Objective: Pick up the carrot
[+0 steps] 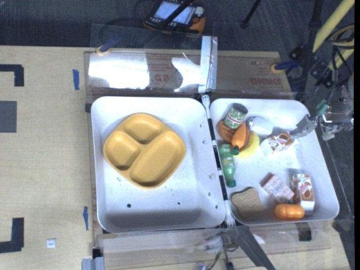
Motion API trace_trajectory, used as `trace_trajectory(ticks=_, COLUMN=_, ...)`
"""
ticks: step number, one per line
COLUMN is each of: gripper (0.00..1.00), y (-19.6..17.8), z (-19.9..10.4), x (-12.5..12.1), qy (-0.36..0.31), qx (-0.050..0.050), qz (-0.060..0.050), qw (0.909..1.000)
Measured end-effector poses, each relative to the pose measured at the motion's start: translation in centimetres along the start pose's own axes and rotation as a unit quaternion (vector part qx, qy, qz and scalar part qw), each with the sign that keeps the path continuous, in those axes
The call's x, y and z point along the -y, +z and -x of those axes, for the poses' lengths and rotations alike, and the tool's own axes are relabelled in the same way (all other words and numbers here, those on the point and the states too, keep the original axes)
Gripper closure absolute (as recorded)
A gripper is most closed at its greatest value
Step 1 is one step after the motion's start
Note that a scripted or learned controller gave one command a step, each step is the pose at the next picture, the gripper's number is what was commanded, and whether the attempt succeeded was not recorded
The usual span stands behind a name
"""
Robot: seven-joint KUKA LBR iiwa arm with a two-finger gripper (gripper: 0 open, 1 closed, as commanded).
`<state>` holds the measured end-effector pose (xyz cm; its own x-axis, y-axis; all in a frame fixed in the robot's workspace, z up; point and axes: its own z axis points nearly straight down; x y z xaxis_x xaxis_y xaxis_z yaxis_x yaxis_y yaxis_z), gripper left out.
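Orange tapered carrot (241, 136) is lying in the right white bin (326, 167), leaning on a yellow banana (251, 145) beside a green-labelled can (235, 117) — label text unreadable. Gripper (306, 125) is hovering at the bin's right rim — grip state indeterminable.

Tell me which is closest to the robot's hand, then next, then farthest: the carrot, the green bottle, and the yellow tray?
Measured from the hand at the right bin's far right edge:
1. Carrot, right bin, upper left, by the can.
2. Green bottle, along the right bin's left wall.
3. Yellow tray, left bin, farthest.
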<state>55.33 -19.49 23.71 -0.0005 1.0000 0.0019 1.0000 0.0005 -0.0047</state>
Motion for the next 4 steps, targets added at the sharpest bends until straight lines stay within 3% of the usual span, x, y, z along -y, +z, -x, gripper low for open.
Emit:
trace_trajectory(ticks=1, gripper=0.00, y=0.5, z=-3.4, x=-5.2, qy=-0.101, qx=0.002, qz=0.003, qw=0.9949)
trace_trajectory(ticks=2, gripper=0.00, y=12.0, z=-7.6, x=-11.0, qy=-0.173, qx=0.001, qz=-0.001, qw=0.9849)
trace_trajectory(ticks=3, gripper=0.00, y=14.6, z=-9.2, x=-5.2, qy=-0.181, qx=0.005, qz=0.009, qw=0.9834)
trace_trajectory(ticks=4, gripper=0.00, y=14.6, z=-9.0, x=-1.5, qy=-0.266, qx=0.005, qz=0.010, qw=0.9639)
